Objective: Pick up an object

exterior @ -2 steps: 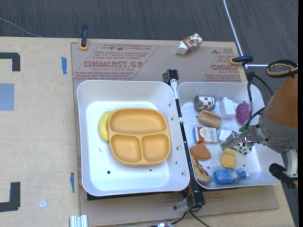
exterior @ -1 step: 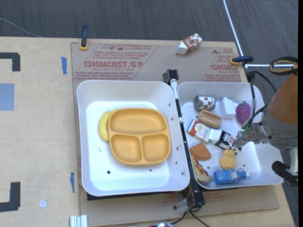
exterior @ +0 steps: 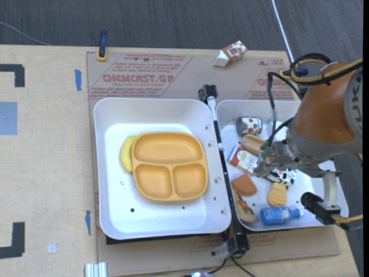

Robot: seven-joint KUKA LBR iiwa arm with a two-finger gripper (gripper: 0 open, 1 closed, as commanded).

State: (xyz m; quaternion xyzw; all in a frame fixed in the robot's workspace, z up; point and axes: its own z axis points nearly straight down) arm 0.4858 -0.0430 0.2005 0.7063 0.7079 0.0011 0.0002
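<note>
Right: largest first. Left bin (exterior: 109, 154) carries a yellow divided tray (exterior: 170, 165) over a banana (exterior: 125, 153); ignore both. Your work is the right bin (exterior: 228, 115), crowded with small items. The gripper (exterior: 270, 165) sits low among them, whether spread or closed I cannot tell, and nothing visibly between. Nearest candidates: red-white packet (exterior: 243, 159) just left of it, hot dog (exterior: 254, 143) above, small can (exterior: 250, 124) beyond. Blue bottle (exterior: 278, 215) and waffle cracker (exterior: 277, 195) lie nearer the front wall. Descend straight on one item; neighbours touching it will likely shift or jam.
</note>
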